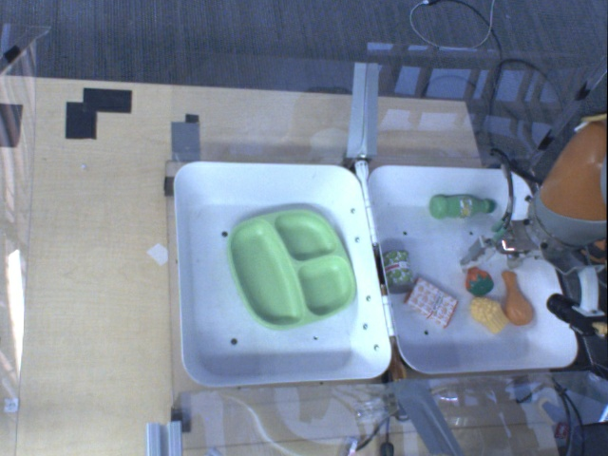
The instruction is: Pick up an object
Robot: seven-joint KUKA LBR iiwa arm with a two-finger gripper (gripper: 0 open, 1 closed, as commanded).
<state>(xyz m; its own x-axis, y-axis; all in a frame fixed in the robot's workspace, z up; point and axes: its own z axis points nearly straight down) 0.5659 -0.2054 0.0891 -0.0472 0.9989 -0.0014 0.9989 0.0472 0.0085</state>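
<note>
Looking down at a slant on a pale wooden tabletop (95, 302) with two shallow white bins side by side. Nearest the camera, in the right bin (446, 354), small toys lie close together: a yellow corn piece (488, 314), a tan chicken drumstick (516, 299) with its long axis running near to far and its thin end pointing away, a red and green piece (479, 280) too small to identify, a red-checked packet (431, 303) lying flat and turned at an angle, and a small green can (396, 268) against the left wall. The left bin (204, 255) holds a green divided plate (292, 266) with three compartments, tilted diagonally.

Farther back in the right bin, a green bottle (460, 205) lies on its side, long axis left to right, cap end pointing right.

At the right edge, the arm is cut off by the frame. The gripper (494, 245) hangs over the right bin between bottle and drumstick; its fingers are blurred, and whether they are apart or together cannot be told. Nothing is visibly clamped between them.
</note>
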